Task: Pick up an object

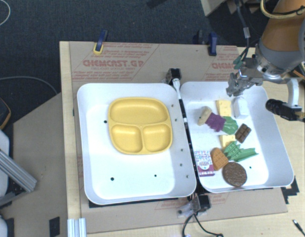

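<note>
Cardboard-covered surface (142, 58) bearing two shallow white bins: left bin (93, 181) holding a yellow three-compartment plastic tray (140, 125), right bin (276, 147) holding a cluster of small toy food pieces, among them a purple block (215, 122), a pale yellow cheese slab (224, 106), a green ridged piece (239, 152) and a brown round cookie (235, 174). Approach step judged in hand: grey hand (237, 89) above the right bin's far edge, just beyond the cheese slab, nothing visibly gripped, finger opening impossible to tell. Next move: descent onto one piece, centred before closing.
</note>
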### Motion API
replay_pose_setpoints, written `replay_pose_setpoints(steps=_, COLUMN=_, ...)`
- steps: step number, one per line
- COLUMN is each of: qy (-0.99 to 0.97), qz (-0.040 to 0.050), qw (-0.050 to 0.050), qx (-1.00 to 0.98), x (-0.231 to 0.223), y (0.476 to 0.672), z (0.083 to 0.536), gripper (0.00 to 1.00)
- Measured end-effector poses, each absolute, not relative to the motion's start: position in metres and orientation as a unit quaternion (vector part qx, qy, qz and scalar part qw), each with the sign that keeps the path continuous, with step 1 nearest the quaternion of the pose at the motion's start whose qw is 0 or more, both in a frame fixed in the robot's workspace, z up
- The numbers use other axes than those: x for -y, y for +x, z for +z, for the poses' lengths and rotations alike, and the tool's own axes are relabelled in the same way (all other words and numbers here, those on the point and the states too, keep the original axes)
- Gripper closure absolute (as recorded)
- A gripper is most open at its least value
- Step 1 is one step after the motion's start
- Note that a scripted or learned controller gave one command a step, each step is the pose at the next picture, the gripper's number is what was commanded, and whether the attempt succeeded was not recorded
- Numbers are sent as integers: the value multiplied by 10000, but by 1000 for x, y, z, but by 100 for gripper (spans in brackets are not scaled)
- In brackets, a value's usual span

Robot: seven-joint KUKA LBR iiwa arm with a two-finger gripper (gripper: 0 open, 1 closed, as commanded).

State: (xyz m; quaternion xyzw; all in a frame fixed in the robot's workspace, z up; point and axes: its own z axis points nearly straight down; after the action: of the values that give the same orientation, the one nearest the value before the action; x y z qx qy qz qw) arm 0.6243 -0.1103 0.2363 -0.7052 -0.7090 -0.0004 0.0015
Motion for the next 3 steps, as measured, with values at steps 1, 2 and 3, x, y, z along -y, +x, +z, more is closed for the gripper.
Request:
replay_pose_setpoints(steps=1, qy=-7054, qz=0, qw=19, qx=7088, x=58, y=604, z=244, gripper=100)
replay_pose_setpoints(steps=2, qy=-7049, qz=1, qw=21, qx=7093, x=4, y=590, z=245, gripper=100)
replay_pose_setpoints(steps=3, qy=-7057, qz=12, qw=26, qx=7085, x=-36, y=570, z=227, gripper=100)
